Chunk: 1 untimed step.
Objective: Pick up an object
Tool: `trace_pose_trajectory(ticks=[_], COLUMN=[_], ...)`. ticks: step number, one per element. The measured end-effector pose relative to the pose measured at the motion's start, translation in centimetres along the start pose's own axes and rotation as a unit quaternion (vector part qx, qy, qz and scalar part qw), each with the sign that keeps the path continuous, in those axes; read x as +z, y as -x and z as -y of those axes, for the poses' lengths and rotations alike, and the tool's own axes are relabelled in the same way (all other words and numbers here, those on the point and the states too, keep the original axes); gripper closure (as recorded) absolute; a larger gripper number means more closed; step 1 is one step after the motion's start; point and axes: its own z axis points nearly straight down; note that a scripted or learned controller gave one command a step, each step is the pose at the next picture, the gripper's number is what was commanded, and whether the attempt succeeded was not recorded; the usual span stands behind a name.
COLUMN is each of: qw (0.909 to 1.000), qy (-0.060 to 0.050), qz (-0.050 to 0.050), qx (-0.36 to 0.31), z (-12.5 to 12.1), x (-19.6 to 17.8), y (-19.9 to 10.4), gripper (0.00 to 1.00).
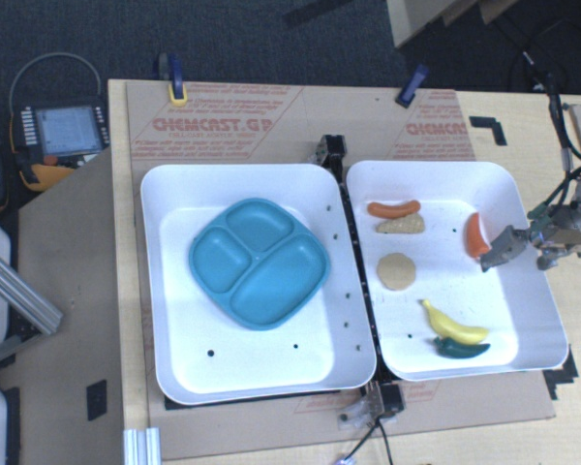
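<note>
Two shallow white bins side by side, toy food in the right one.

Left white bin (pixel 165 260): blue divided plastic plate (pixel 259 262) at centre. Right white bin (pixel 523 347): grey two-finger gripper (pixel 492 255) at the right edge, just beside an orange-red curved piece (pixel 474 232); grip state impossible to tell. Yellow banana (pixel 452 325) touching dark teal piece (pixel 462 349) near the front edge; red sausage (pixel 394 208), tan lump (pixel 400 226), round tan cookie (pixel 397 271) along the left side.

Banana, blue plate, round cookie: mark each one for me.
Banana (pixel 452 327), camera view, middle of its yellow body.
Blue plate (pixel 271 284), camera view, floor of its largest compartment.
Round cookie (pixel 397 271), camera view, centre of its top.
</note>
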Motion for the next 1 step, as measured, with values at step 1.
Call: trace_pose_trajectory(ticks=[1], qw=[1.0], qy=[0.005], qz=[0.001], qx=[-0.002], z=[-0.21], x=[-0.5], y=[-0.03], gripper=[0.0])
